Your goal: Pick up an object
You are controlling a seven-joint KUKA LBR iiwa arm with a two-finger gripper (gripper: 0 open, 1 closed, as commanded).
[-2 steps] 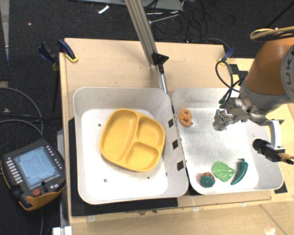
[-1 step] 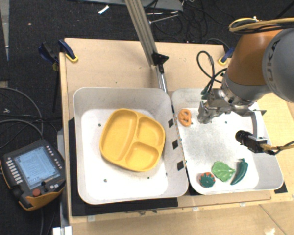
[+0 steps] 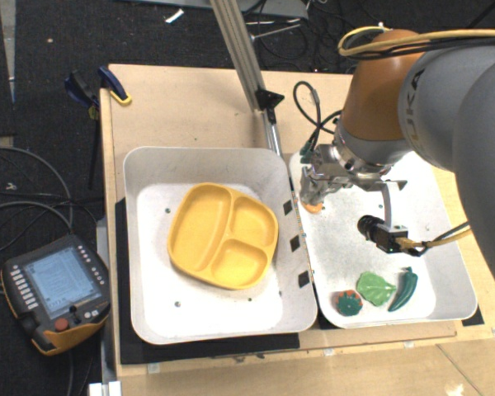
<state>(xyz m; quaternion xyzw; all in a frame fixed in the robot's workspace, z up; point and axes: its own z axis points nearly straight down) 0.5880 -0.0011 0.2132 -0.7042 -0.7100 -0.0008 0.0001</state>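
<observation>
Gripper [image 3: 315, 195] is down at the upper left corner of the right bin [image 3: 445, 304], right over a small orange thing [image 3: 314, 207]. Can't tell if it's actually gripping it, too blurry. Green leaf [image 3: 374, 288], green pepper [image 3: 403, 289] and a teal-orange piece [image 3: 349, 302] sit lower right. Yellow divided plate [image 3: 223, 236] fills the left bin [image 3: 148, 304].

Wooden bench [image 3: 181, 110], black cabled floor [image 3: 41, 48]
</observation>
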